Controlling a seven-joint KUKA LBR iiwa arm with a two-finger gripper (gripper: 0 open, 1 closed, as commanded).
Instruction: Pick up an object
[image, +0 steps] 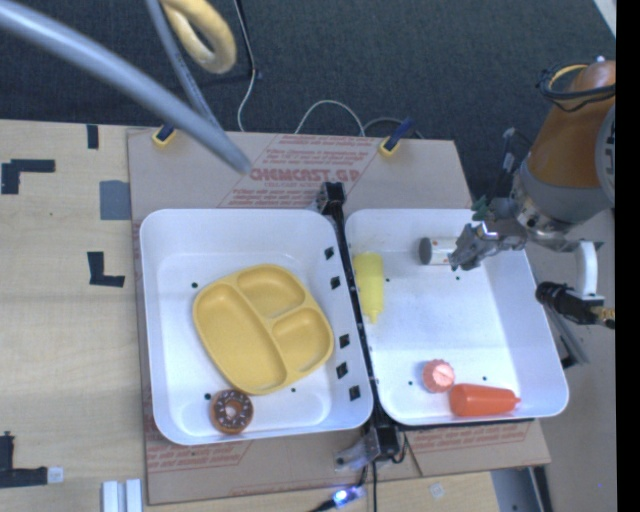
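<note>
Much bare floor (right bin (520, 330)) beside carrot (483, 400).

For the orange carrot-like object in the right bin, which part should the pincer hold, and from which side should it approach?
Grip the orange carrot-like object across its thick middle, coming straight down from above. It lies flat and lengthwise along the right bin's near wall, so closing across its narrow width probably suits best. Keep away from the pink round piece beside its left end.

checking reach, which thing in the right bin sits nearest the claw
The small grey cylinder, just left of the claw; the yellow piece, pink-topped item and orange piece lie farther.
</note>
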